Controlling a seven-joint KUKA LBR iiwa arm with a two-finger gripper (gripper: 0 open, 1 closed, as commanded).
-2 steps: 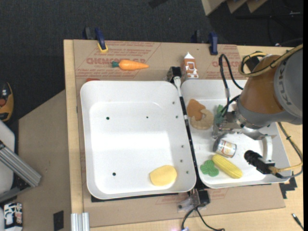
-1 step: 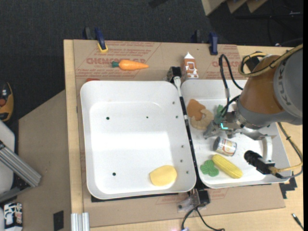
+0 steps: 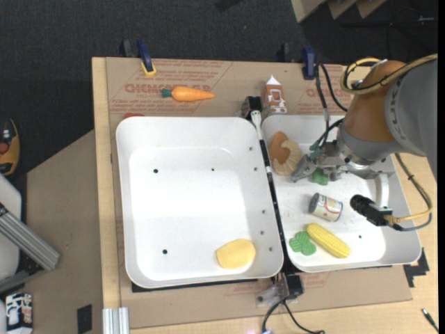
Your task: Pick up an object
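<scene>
Two smooth white bins — the left bin (image 3: 188, 186) holds a rounded yellow lump (image 3: 236, 254). In the right bin (image 3: 400, 245) the gripper (image 3: 314, 169) hovers low beside a tan bread-like piece (image 3: 281, 150), grip unreadable; nearby lie a small can (image 3: 325, 207) and knobbly corn (image 3: 328, 240).

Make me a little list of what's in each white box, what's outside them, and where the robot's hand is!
left bin: a yellow lemon near its front right corner
right bin: a brown bread roll, a small can lying on its side, a corn cob, a green leafy toy, a small green thing by the gripper
outside the bins: a carrot and a small carton on the bench behind them
gripper: low in the right bin, next to the bread roll
holding anything: cannot tell
</scene>
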